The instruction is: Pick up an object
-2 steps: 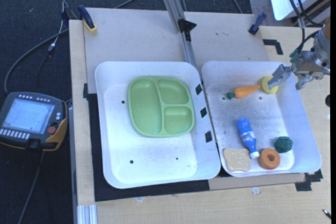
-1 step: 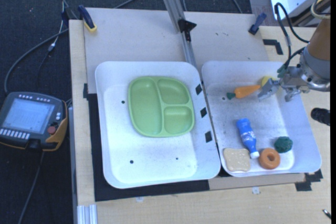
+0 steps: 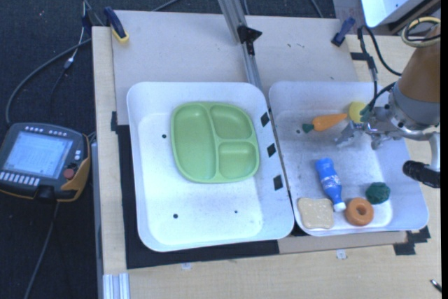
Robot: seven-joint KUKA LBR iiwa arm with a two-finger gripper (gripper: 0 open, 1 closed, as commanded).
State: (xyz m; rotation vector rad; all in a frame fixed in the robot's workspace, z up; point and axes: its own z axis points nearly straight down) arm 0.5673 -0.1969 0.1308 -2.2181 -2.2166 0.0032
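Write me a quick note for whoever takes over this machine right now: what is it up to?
Gripper: low in the right bin, beside the toy carrot and a yellow ball; nothing seen held.
In that bin too: blue bottle, bread slice, donut, dark green lump.
Left bin: green divided plate.
Done: nothing lifted.
Left: grasp one object and raise it.

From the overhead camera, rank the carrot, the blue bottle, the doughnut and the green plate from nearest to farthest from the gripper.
From the gripper:
1. Carrot, just beside it in the right bin.
2. Blue bottle, mid right bin.
3. Doughnut, at the right bin's near edge.
4. Green plate, in the left bin.
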